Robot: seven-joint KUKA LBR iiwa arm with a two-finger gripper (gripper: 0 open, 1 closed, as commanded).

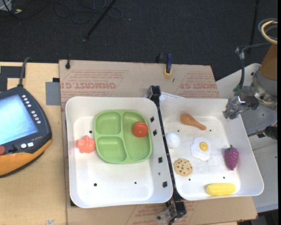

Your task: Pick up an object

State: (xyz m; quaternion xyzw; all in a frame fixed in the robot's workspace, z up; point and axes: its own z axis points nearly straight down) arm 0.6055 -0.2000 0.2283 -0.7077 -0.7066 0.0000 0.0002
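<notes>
The right bin (253,172) holds a brown drumstick (192,121), a white egg (173,139), a fried egg (202,148), a cookie (182,167), a purple grape bunch (231,157) and a yellow corn cob (220,189). In the left bin (79,172) a green divided plate (122,136) carries a red tomato (140,129), and a pink piece (86,145) lies beside the plate. My gripper (232,109) hangs at the right bin's far right edge, above and apart from the grapes, with nothing seen in it.
A teach pendant (16,125) rests on the bench to the left. Cardboard (131,81) lies under both bins. A blue and yellow clamp (168,69) stands at the back edge. Cables trail across the dark floor behind.
</notes>
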